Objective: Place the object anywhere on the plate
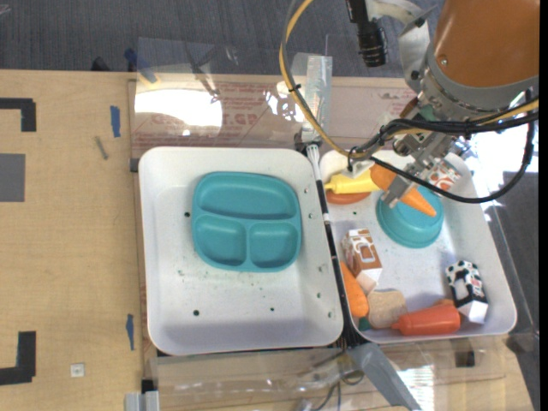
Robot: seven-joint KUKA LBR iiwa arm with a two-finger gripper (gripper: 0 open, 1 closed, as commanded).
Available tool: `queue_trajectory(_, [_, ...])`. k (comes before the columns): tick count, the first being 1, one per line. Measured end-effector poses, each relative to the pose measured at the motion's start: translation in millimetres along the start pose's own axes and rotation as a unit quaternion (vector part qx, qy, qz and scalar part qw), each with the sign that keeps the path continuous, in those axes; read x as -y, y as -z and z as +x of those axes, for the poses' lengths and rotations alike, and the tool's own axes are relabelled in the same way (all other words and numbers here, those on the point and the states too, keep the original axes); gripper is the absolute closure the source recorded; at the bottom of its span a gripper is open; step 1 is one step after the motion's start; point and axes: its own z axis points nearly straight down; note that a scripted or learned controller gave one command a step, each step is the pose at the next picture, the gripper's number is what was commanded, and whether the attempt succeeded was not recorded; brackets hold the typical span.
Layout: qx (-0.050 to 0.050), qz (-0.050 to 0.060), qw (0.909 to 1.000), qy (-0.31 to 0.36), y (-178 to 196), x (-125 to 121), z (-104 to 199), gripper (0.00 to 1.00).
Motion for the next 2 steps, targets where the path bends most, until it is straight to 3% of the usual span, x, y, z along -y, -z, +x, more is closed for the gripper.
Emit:
queue_trajectory(1, [0.007, -0.004, 0.9969, 0.079, -118, 63, -52, 1.00])
queue_trajectory(2, [0.003, 0.001, 0.9995, 0.031, -124, 124, -38, 1.00])
